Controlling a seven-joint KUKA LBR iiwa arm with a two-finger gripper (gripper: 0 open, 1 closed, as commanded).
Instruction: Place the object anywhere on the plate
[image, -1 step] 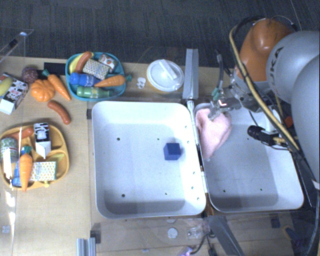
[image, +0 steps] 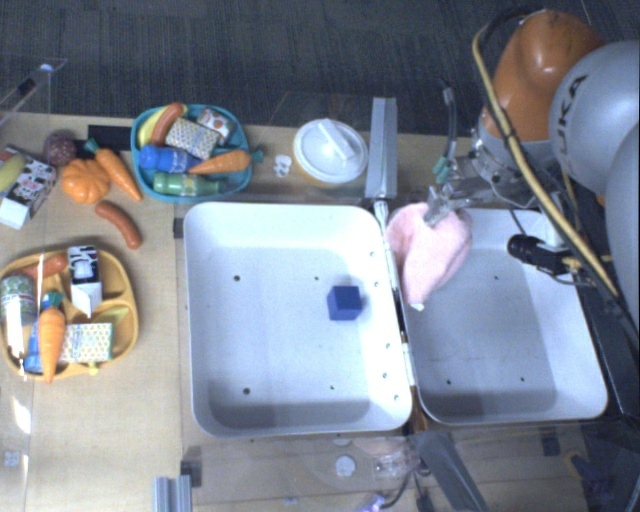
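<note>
A small blue cube (image: 345, 302) lies on the floor of the left bin (image: 250, 400), right of its centre. A pale pink plate (image: 430, 255) hangs tilted at the far left of the right bin (image: 520, 390), with its lower tip over the divider between the bins. My gripper (image: 443, 203) comes in from the upper right and is pinched on the plate's upper edge. The cube sits apart from the plate, to its lower left.
On the bench behind the bins are a white round lid (image: 330, 150), a grey upright post (image: 378, 150) and a blue bowl of toy food (image: 190, 152). A yellow dish of toys (image: 65, 315), a toy pumpkin (image: 84, 180) and carrots lie at the left.
</note>
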